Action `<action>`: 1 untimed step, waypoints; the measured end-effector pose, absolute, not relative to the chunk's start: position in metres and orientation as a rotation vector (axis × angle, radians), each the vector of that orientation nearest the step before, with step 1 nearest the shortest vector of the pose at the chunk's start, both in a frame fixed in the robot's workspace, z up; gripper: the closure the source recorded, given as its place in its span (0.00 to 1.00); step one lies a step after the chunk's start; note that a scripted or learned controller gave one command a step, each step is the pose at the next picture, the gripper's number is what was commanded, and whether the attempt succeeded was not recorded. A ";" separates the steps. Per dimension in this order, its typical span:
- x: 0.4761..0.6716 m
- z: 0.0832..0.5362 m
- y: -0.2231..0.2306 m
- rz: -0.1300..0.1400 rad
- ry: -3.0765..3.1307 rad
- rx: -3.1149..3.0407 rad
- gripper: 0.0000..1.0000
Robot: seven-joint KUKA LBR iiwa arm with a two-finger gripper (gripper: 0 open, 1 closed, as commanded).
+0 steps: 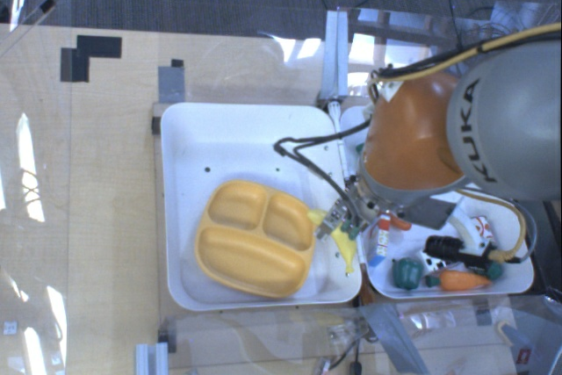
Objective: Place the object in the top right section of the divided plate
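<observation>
A yellow divided plate point(201, 252) lies in the left white bin point(189, 145), with two small sections at the top and one long section below. My gripper point(336, 222) hangs low just off the plate's right edge, beside the top right section point(288, 219). A yellow banana-like toy with a green bit point(349, 254) sits right under and beside the gripper, against the bin's right wall. Whether the gripper has hold of it is hidden by the wrist. The grey and orange arm point(413, 140) covers the gap between the bins.
The right bin point(518, 277) holds several toys: a teal piece point(406, 273), an orange carrot point(463, 280), a black and white figure point(450, 248), and a small white bottle with a red cap point(384, 238). A black cable point(303, 155) loops over the left bin.
</observation>
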State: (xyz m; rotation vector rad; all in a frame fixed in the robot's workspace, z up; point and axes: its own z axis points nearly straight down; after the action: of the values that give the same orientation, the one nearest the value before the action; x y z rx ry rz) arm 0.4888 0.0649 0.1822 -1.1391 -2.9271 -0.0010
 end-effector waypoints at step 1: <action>0.536 0.183 0.056 -0.004 -2.995 -0.961 1.00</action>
State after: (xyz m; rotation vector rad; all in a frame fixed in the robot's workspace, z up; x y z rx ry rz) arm 0.5364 0.0564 0.1831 -0.9605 -2.9946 -0.0036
